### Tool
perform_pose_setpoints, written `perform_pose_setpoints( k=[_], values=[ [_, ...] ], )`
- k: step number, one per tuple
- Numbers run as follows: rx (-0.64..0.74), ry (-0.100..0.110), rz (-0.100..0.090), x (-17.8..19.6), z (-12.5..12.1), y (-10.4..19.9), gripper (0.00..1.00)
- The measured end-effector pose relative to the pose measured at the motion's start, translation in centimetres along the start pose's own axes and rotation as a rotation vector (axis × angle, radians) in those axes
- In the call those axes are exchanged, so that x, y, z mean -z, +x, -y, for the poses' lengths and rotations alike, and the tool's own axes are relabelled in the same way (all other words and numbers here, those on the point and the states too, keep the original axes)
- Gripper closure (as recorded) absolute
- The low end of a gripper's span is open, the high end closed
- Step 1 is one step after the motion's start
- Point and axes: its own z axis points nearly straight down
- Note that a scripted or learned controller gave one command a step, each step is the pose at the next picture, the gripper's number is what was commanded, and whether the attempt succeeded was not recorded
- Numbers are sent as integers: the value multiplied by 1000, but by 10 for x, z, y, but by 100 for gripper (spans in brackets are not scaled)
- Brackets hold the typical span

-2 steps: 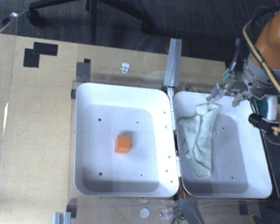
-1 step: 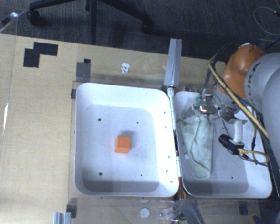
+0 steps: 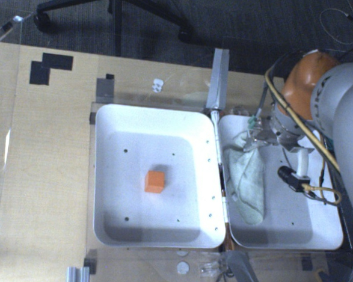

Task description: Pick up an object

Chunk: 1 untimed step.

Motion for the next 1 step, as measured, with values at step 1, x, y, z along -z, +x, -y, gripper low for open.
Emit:
perform_pose_setpoints(
  k=[1],
  values=[
    [-228,15,0,91,-29,18,100]
  ],
)
